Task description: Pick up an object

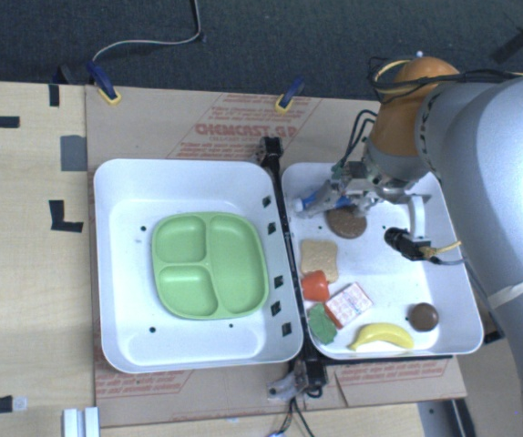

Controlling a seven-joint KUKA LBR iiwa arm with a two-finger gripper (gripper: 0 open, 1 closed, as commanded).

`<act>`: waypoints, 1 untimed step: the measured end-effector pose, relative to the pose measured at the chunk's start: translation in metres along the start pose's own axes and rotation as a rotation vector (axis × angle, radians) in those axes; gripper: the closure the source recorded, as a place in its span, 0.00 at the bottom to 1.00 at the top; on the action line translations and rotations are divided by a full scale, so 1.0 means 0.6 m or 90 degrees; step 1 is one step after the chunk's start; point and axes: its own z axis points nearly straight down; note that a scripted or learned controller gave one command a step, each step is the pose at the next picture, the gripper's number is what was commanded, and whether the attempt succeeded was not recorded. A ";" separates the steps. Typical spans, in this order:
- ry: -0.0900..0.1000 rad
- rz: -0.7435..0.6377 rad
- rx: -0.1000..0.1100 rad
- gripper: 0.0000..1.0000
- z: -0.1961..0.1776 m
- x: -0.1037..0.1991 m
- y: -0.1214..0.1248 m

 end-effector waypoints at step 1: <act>0.001 -0.001 -0.007 0.00 -0.002 -0.004 -0.005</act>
